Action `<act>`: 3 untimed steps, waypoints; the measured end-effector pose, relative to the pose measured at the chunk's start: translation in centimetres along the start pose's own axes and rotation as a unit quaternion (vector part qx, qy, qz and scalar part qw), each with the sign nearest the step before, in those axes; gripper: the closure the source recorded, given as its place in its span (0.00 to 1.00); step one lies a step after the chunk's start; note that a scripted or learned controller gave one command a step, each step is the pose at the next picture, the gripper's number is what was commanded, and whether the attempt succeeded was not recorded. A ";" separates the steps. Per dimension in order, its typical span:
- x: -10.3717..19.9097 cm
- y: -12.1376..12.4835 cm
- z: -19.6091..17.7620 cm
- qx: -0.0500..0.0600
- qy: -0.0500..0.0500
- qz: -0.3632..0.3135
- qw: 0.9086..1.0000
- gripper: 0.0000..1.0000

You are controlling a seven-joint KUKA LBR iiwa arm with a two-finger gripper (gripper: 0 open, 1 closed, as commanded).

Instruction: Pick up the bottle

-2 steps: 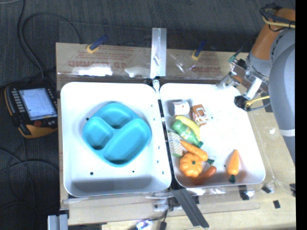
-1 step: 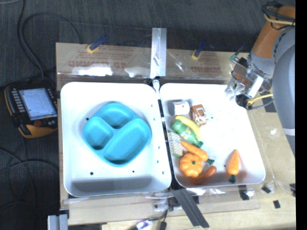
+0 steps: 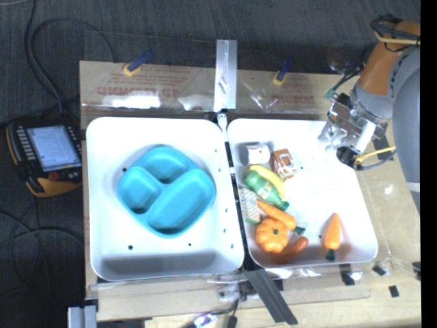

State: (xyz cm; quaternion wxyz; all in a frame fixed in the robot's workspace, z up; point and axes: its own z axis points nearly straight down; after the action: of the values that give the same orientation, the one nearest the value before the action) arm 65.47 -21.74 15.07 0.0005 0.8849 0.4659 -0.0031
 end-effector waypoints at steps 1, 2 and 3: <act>-0.6 -4.1 -10.9 0.000 0.001 0.099 0.995 1.00; -4.9 -6.6 -15.4 0.000 0.001 0.219 0.976 1.00; -4.9 -6.6 -15.4 0.000 0.001 0.219 0.976 0.00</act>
State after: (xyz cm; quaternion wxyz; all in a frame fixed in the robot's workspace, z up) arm 57.33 -22.03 30.53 0.0005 0.9655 0.2605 -0.0023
